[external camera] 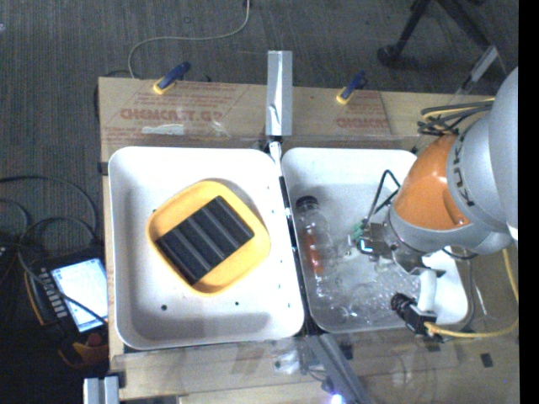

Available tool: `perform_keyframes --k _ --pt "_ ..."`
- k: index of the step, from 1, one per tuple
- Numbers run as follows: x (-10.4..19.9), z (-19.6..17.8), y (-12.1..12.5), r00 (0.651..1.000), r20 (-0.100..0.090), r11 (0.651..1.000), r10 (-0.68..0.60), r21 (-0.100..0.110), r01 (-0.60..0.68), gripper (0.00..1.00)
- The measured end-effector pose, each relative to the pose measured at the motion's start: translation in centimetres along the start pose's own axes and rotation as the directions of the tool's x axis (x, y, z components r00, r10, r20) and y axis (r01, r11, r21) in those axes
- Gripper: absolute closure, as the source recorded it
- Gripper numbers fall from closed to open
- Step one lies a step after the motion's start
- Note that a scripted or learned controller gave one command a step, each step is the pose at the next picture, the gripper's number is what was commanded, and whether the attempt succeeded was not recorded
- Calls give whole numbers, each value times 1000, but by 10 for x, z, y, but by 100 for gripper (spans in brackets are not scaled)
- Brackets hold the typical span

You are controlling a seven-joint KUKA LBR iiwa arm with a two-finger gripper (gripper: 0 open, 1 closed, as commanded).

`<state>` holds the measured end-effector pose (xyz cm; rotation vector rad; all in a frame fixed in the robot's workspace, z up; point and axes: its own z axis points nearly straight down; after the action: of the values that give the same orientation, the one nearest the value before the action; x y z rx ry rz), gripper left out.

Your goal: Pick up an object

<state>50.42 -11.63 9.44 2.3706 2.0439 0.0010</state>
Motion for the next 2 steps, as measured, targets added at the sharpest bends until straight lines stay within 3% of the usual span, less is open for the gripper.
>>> perform_keyframes --k 1,2 --pt "8 3 49 999 1 999 35 -4 -35 0" --pt "24 -142 11 998 -4 998 -69 9 69 0"
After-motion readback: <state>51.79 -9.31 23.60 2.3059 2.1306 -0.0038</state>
